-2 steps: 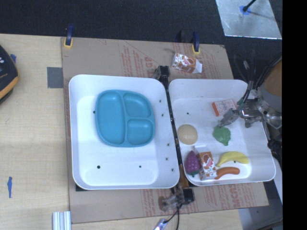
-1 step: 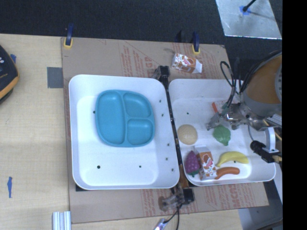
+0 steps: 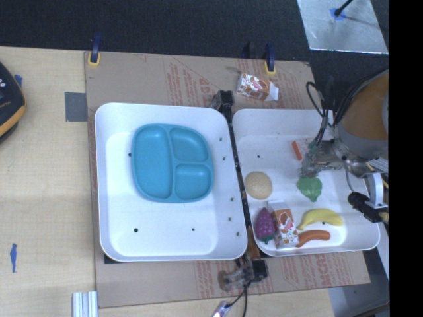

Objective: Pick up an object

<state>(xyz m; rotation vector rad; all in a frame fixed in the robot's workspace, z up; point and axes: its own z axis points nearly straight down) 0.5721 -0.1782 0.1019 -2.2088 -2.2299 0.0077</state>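
Observation:
In the right bin [image 3: 277, 127] lie a beige bun [image 3: 258, 185], a green toy vegetable [image 3: 309, 189], purple grapes [image 3: 265, 224], a small printed carton [image 3: 285, 226], a yellow banana [image 3: 321, 218], a red sausage [image 3: 312, 237] and a small orange piece [image 3: 297, 150]. My gripper [image 3: 316, 164] reaches in from the right and hangs low over the bin, just above the green vegetable and beside the orange piece. I cannot tell whether it touches the vegetable.
The left bin [image 3: 115, 236] holds a blue divided plate [image 3: 172, 163]. A small printed packet [image 3: 256, 88] lies on the cardboard behind the right bin. Cables trail by the arm [image 3: 363, 121] at the right. A dark device [image 3: 8, 104] sits at the far left.

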